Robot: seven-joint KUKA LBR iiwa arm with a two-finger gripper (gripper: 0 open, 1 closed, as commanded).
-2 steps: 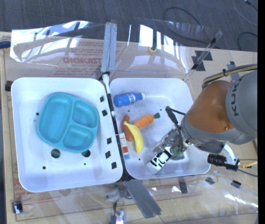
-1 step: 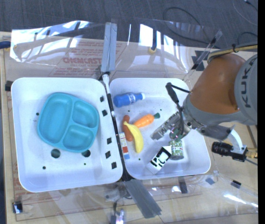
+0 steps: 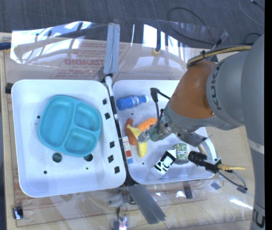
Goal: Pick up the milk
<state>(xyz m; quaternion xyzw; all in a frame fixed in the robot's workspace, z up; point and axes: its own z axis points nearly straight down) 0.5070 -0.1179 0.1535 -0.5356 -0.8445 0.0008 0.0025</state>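
The milk carton (image 3: 164,163) lies tilted near the front edge of the right bin (image 3: 140,87), just below and right of the hand (image 3: 150,134), whose grip I cannot tell.

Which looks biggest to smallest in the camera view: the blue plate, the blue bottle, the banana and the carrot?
1. Blue plate, by far the largest.
2. Blue bottle.
3. Banana and carrot: they look about alike, and the gripper hides part of both, so no ranking.
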